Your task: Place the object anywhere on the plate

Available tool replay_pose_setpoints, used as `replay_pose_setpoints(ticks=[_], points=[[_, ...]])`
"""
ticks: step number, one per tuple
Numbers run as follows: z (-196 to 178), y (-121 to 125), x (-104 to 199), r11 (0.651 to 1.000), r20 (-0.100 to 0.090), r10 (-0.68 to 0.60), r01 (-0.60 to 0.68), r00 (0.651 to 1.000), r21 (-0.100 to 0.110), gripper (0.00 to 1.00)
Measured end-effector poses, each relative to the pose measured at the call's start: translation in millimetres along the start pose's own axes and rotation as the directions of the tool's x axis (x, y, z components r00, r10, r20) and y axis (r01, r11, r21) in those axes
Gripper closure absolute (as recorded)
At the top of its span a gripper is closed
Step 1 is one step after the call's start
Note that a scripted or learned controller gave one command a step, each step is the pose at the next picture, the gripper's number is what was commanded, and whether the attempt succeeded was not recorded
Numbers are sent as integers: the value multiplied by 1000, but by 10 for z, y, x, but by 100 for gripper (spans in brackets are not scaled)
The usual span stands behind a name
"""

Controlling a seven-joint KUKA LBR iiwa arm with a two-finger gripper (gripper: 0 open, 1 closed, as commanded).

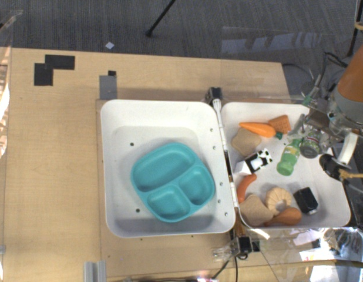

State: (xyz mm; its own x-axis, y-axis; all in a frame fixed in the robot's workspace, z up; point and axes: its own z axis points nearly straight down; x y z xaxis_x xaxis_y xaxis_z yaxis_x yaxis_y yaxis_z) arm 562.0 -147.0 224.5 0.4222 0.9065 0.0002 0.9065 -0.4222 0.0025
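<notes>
— Camera view first: where does the gripper (pixel 309 138) stand?

— Just beside the green bottle (pixel 287 159), on its upper right side as the view runs. The grey arm (pixel 349 107) with its orange band comes in from further right of the bottle. Whether the gripper is released or clenched cannot be told; its metal parts blur together, and nothing shows plainly in its grasp.

— And the bottle itself?

— It lies tilted on the floor of the right bin (pixel 345 213).

— What surrounds it?

— A carrot (pixel 258 128) lies up and to the left of the bottle, with a brown ridged block (pixel 281 123) touching the carrot's far end. A tan block (pixel 245 141) sits left of the bottle, and a small black-and-white toy (pixel 261 158) lies between the two. Below the bottle rests a round bread roll (pixel 278 197), with a black box (pixel 305 200) down and to the right. A red sausage (pixel 246 184) curves down and to the left.

— So where is the thing to be moved?

— All the loose things lie around the bottle in that one bin; which of them is meant cannot be told.

— And the plate (pixel 172 182)?

— Teal, with three compartments, well to the left of the bottle in the left bin (pixel 120 122).
</notes>
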Motion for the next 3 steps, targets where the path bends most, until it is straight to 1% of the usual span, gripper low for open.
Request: replay_pose_setpoints(ticks=[1, 2, 3], points=[[-368, -113, 919, 997, -6, -81, 81, 997, -2, 100], [-349, -652, 1708, 973, -4, -232, 232, 973, 3, 100], [-352, -633, 1672, 974, -1, -226, 226, 974, 2, 0]])
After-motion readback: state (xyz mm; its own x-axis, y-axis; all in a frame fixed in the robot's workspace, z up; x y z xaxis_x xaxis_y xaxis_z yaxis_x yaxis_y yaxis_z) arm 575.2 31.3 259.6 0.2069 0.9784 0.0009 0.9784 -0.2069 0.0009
